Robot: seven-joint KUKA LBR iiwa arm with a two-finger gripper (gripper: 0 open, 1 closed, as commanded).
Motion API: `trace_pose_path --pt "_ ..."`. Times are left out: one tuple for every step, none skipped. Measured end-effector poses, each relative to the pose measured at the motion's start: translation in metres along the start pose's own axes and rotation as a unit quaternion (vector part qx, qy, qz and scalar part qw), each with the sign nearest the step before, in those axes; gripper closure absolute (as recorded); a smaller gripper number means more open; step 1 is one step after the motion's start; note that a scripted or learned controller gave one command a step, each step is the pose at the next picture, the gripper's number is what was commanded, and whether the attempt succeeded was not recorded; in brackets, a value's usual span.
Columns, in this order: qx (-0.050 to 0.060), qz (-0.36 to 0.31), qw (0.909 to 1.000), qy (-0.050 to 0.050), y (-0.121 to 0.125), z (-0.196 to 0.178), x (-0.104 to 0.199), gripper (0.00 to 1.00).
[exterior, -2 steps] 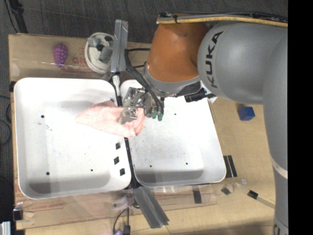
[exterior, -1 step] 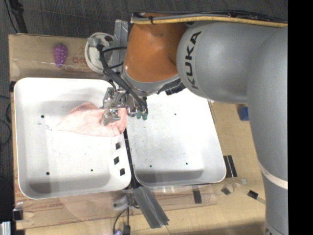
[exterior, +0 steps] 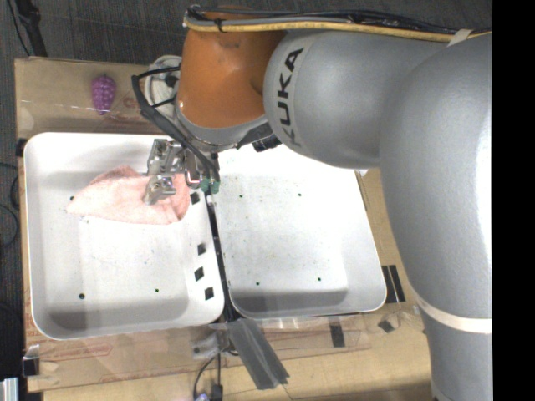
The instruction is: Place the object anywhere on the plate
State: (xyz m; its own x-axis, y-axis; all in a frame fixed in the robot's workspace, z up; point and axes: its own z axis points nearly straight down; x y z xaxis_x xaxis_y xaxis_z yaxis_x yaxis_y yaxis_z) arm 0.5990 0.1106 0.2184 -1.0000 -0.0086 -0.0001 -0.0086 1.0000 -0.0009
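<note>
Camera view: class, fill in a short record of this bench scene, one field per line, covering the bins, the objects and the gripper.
left bin: white, shallow, holds a pink cloth-like object in its upper half
right bin: white, shallow, only dark specks on its floor
gripper: over the right end of the pink object, near the wall between the bins
grasp: cannot tell
arm: grey with orange band, reaching in from the right
outside the bins: small purple object on the bench above the left bin
plate: none identifiable
</note>
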Motion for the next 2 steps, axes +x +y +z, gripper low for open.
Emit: trace_pose_path --pt "0.0 -0.001 1.0 -0.001 0.0502 -0.0075 -0.0117 1.0" --pt "0.0 -0.001 1.0 -0.001 0.0501 -0.0078 -0.0118 0.0"
